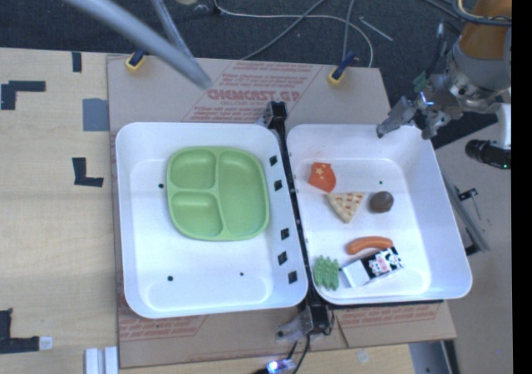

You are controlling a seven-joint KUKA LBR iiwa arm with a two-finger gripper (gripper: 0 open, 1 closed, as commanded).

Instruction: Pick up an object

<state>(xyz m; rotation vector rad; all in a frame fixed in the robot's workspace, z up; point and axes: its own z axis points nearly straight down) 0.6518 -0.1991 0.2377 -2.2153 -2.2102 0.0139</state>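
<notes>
The right bin (pixel 432 198) holds several toy foods: a red piece (pixel 322 175), a tan wedge (pixel 347 204), a brown ball (pixel 381 202), an orange sausage (pixel 369 244), a black-and-white carton (pixel 372 267) and a green leafy piece (pixel 327 272). My gripper (pixel 412 121) hangs over the bin's far right corner, above and to the right of all of them. Its two fingers stand apart, open, with nothing between them.
A green divided plate (pixel 219 194) lies in the left bin (pixel 141 223). A black divider (pixel 287 198) runs between the bins. Cables (pixel 366 15) trail over the dark floor behind, and a grey pole (pixel 108 7) slants across the top left.
</notes>
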